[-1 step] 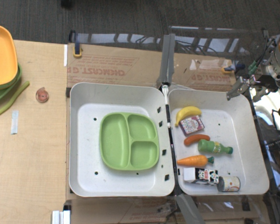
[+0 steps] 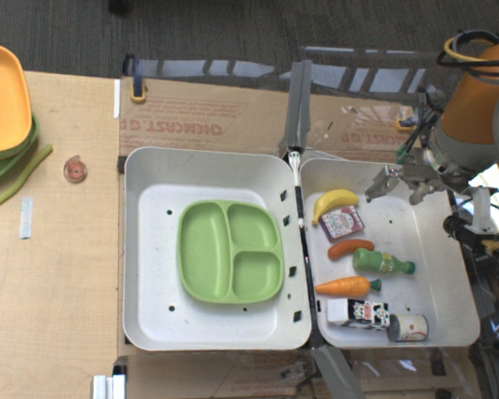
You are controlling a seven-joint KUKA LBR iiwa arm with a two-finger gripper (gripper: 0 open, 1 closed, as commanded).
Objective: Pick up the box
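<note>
Saw two shallow white plastic bins side by side on a cardboard-lined worktop [image 2: 212, 125], corners rounded, walls glossy. In the left bin [image 2: 145, 255] lay a light green divided plate [image 2: 230, 252], smooth, with three compartments. In the right bin [image 2: 447, 282] lay a scatter of small things: a curved yellow banana [image 2: 335, 201] near the far left corner, and just beside it, touching its lower edge, a small flat box [image 2: 342, 223] with a pink printed face, tilted. Below that lay a slim red-orange sausage-shaped piece [image 2: 349, 248], then a green plastic bottle [image 2: 382, 262] on its side, then an orange carrot [image 2: 345, 285] with a green tip. Along the near wall lay a white carton with black cow spots [image 2: 358, 313] and, just beside it, a small can [image 2: 408, 327] on its side.

Found the gripper [image 2: 402, 183] over the far part of the right bin, metal fingers spread apart and clamped on nothing, to the right of the box and apart from it. Above it rose the grey arm with its orange band [image 2: 479, 99], wrapped with yellow cable.

Noted a pale wood table [image 2: 49, 309] to the left, bearing stacked orange and green plates [image 2: 5, 125] and a small pink round piece [image 2: 75, 169]. Beyond lay dark grey carpet [image 2: 243, 25].
</note>
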